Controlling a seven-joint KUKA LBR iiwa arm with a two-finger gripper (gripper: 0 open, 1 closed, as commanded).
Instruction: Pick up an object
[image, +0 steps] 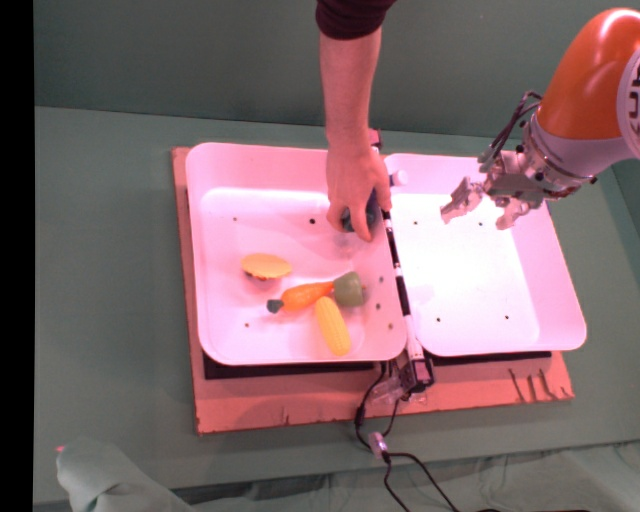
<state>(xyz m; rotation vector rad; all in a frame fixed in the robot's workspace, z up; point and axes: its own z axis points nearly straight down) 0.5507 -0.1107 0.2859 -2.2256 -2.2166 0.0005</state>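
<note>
Nearest the camera, a black cable trails over the green desk up to the front edge of the brown board under the bins. In the left bin, toward its front, lie a yellow corn cob, an orange carrot touching a green pepper-like piece, and a yellow-topped burger-like toy just behind them to the left. Farther back, at that bin's right rim, a person's hand reaches down from the far side and grips a dark round object. The right bin lies beside it. Over its far part hangs the gripper, its jaws spread apart with nothing between them, well apart from the toys in the left bin and somewhat right of the hand.
</note>
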